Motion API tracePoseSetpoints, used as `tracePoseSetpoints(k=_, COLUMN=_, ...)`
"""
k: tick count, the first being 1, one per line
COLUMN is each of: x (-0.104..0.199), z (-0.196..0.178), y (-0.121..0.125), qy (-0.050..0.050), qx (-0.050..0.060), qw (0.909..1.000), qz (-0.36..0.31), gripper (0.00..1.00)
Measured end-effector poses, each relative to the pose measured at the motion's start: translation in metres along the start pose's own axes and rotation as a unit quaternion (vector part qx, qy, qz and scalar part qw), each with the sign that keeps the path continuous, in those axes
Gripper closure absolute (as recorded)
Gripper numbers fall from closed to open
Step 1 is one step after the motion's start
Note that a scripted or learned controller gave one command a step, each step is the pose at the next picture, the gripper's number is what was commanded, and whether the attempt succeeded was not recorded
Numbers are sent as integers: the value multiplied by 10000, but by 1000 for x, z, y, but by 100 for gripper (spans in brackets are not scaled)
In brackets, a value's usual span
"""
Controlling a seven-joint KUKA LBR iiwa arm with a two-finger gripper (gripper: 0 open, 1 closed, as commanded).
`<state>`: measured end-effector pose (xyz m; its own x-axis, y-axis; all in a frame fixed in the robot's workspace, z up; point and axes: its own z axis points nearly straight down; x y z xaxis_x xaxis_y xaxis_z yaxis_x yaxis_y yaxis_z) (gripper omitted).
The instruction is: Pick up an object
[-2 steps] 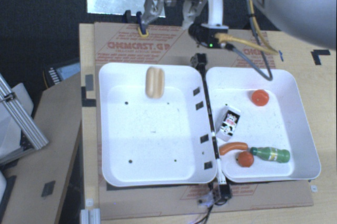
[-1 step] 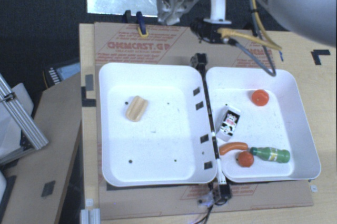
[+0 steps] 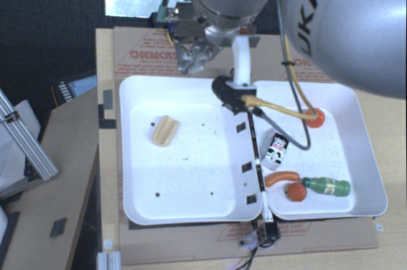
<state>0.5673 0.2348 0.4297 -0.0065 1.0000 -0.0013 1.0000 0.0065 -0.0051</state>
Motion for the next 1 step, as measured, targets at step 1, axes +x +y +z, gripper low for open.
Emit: tracePoseSetpoints(k=1, x=-2, z=-113, y=51, qy=30, qx=-102, qw=9999, qz=27, gripper=100)
